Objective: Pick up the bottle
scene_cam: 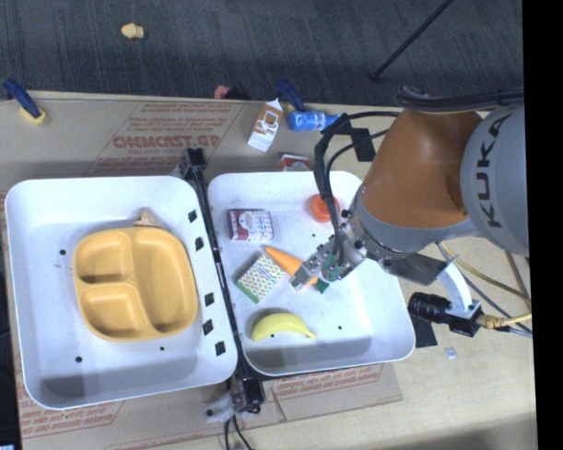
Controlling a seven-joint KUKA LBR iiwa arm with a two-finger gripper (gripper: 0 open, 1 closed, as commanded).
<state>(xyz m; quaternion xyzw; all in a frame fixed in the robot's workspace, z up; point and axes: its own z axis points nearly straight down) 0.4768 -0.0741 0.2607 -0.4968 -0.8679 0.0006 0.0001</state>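
The grey two-finger gripper (313, 272) hangs low in the right white bin (382, 340), beside the orange carrot (283, 259); its jaw state cannot be told; no bottle can be identified with certainty.

You are looking down on a dark ribbed carpet (210, 37) running behind the bench — a small yellow scrap (132, 31) is lying on it. Printed brown cardboard (158, 131) is covering the benchtop — blue clamps (24, 101) are gripping its back edge.
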